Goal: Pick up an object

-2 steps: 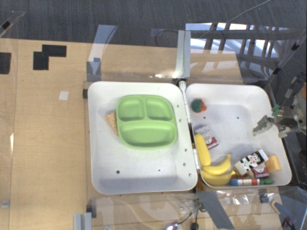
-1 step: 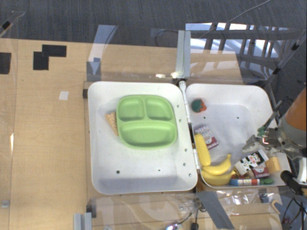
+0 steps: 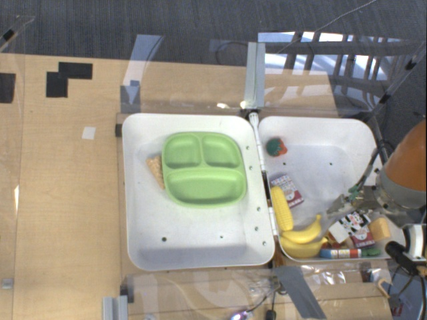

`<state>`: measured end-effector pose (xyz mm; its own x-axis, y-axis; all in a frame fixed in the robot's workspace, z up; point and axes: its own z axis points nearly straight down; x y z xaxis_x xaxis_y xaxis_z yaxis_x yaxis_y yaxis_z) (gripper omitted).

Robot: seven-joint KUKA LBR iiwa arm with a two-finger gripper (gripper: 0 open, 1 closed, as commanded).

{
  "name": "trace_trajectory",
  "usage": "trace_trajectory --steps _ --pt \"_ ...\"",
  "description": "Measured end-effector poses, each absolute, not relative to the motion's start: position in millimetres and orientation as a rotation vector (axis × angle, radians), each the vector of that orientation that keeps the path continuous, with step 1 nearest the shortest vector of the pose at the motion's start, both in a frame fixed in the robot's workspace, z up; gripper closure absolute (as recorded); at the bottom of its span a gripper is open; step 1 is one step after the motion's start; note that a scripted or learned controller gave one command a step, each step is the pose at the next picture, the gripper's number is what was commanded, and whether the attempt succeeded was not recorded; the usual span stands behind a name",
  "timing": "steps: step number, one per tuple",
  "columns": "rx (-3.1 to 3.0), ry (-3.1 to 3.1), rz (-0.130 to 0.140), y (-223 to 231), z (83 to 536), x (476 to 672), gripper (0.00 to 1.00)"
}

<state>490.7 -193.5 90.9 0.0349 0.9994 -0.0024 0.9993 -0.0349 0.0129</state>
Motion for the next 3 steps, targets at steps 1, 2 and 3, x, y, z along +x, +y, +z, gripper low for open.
trace_trajectory --steps 1,2,3 --pt "2.245 2.172 0.025 -191.5 103.3 494.9 1.0" --pt "2.362 2.054 0.016 -188.0 90.9 491.5 1.0" --pt "2.428 1.977 0.019 -190.6 90.9 492.2 1.0"
